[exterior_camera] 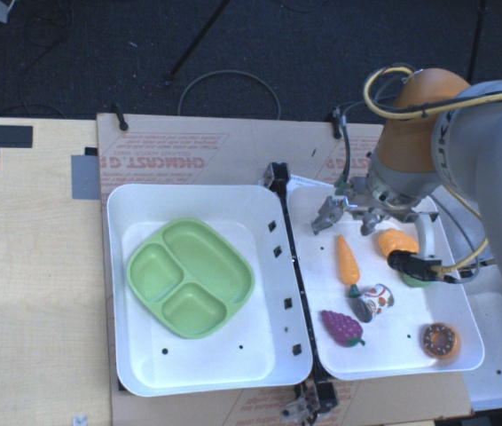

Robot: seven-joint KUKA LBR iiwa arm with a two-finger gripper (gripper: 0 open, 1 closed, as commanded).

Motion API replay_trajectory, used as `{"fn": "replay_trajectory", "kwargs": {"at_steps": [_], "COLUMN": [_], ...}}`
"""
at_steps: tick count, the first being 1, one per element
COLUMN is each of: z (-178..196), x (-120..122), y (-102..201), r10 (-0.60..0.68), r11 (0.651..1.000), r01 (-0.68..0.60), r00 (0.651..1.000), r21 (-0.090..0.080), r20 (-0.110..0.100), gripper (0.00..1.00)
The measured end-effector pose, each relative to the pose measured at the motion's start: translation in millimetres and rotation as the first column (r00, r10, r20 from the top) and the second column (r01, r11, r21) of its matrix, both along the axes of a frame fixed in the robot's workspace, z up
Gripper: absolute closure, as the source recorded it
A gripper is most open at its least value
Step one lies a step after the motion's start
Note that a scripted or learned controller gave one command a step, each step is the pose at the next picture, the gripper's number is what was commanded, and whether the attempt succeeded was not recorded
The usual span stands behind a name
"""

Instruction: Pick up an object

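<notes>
Red print on the cardboard sheet (pixel 167 153) appears upside down, not clearly readable.

Setting: robotics lab test cell. Evidence: grey arm (pixel 473 149) with orange band mounted over a plywood-topped bench (pixel 29 264); two white bins (pixel 136 362) seated on a printed cardboard sheet (pixel 171 153); loose cables (pixel 224 87) and a stand leg on dark carpet (pixel 100 51) behind; toy food as test pieces.

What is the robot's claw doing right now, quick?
Gripper: open, holding nothing, hanging over the right bin just above the toy carrot.
</notes>
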State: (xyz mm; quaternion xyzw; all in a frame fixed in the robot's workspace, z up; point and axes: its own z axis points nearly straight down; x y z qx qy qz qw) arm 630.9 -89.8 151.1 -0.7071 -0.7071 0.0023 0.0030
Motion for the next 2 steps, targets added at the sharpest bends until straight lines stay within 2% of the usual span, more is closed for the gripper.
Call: {"fn": "replay_trajectory", "kwargs": {"at_steps": [1, 2], "z": [-58, -44], "x": [6, 7], "y": [7, 5], "r10": [0.003, 0.0], "r11": [1.0, 1.0], "r01": [-0.003, 0.0], "r00": [1.0, 1.0], "r21": [0.0, -0.001], "r20": [0.0, 0.002], "gripper": [0.0, 1.0]}}
